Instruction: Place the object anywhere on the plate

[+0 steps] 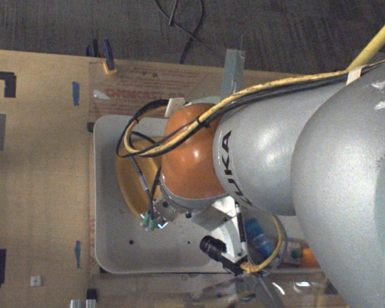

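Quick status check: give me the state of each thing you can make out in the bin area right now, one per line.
Plate: yellow, lying flat in the white bin, mostly covered by the arm; nothing visible on its exposed part.
White bin: sitting on the bench, plate inside.
Arm: reaching in over the bin, its orange band above the plate.
Gripper: hidden under the wrist; cannot tell its state.
Object: cannot tell where it is.

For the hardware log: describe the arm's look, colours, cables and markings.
The arm is smooth silver-grey, rounded, with a glossy orange band above the wrist. Black KUKA lettering runs along the grey shell. Yellow and black cables trail over it, looping near the wrist.
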`<state>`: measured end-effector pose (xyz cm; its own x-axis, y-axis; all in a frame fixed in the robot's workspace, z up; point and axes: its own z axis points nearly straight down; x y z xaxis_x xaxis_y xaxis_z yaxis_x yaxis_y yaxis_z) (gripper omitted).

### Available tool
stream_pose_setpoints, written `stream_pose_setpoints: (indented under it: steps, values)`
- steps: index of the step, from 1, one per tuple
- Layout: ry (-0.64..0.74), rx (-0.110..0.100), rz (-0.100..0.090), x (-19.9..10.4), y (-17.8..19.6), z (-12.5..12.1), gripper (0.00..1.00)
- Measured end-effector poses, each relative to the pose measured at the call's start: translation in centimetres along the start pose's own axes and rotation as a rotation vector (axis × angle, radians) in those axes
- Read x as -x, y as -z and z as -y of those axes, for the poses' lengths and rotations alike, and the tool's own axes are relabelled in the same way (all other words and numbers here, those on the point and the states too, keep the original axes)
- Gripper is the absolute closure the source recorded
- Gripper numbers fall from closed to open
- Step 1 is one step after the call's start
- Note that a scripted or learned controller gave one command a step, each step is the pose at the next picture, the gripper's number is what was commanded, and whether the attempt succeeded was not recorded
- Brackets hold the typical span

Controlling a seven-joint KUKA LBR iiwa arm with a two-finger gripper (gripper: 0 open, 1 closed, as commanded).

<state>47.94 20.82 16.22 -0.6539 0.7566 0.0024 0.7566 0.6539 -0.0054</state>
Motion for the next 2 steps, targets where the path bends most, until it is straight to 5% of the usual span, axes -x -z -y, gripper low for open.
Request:
stream_pose_setpoints:
  steps: [1,2]
  values:
    - [-0.134,0.004,0.003,7.2,4.4,-6.4,1.0]
    - [0.017,0.005,0.004,6.9,14.2,-6.5,1.0]
